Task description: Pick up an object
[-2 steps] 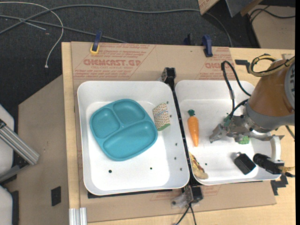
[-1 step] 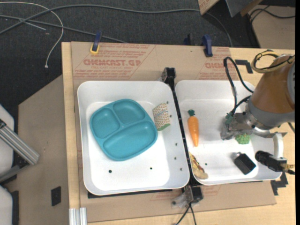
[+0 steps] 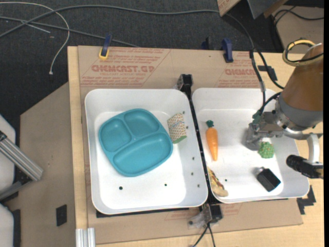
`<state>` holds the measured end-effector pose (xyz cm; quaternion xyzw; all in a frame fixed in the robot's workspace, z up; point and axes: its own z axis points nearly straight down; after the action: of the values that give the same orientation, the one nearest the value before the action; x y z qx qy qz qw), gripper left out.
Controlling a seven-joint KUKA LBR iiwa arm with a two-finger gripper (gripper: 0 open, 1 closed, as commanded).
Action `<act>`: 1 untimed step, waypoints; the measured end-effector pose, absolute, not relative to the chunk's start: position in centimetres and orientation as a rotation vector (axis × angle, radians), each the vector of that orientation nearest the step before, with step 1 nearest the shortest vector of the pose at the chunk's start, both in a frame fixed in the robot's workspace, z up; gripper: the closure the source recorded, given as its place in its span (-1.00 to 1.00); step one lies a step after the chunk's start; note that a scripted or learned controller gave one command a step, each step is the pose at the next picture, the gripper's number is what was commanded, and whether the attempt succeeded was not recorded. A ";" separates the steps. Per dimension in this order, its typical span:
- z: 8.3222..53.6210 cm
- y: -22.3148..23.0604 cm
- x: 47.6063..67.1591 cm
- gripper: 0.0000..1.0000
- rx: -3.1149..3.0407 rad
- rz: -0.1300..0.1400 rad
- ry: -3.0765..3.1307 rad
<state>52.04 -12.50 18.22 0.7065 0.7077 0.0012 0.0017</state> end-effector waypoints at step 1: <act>23.4 -12.5 52.1 1.00 2.218 0.003 2.220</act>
<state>52.13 -12.50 23.45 0.7067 0.7075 0.0010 0.0016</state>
